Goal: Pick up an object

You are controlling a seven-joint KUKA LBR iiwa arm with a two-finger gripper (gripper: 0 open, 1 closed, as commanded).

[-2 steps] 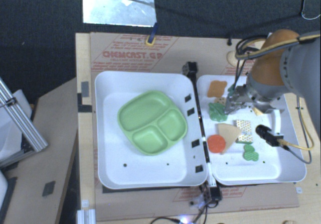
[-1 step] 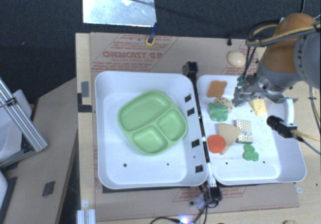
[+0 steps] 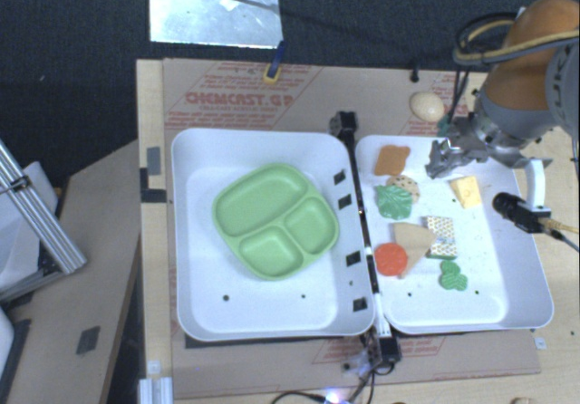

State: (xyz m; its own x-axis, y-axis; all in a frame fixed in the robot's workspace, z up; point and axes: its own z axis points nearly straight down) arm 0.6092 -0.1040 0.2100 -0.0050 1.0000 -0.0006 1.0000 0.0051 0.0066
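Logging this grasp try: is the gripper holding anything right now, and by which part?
Nothing is held. The gripper hangs over the right bin near the orange-brown piece, with nothing between its tips.

Bench (image 3: 227, 90) bears two white bins (image 3: 195, 212), egg (image 3: 426, 106)

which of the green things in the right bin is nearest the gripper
The leafy green piece, just below the brown toast-like slice. The small dark green piece lies much farther from the gripper.

Two white bins (image 3: 195, 303), one green tray (image 3: 275, 220), eight small food items (image 3: 394, 201).
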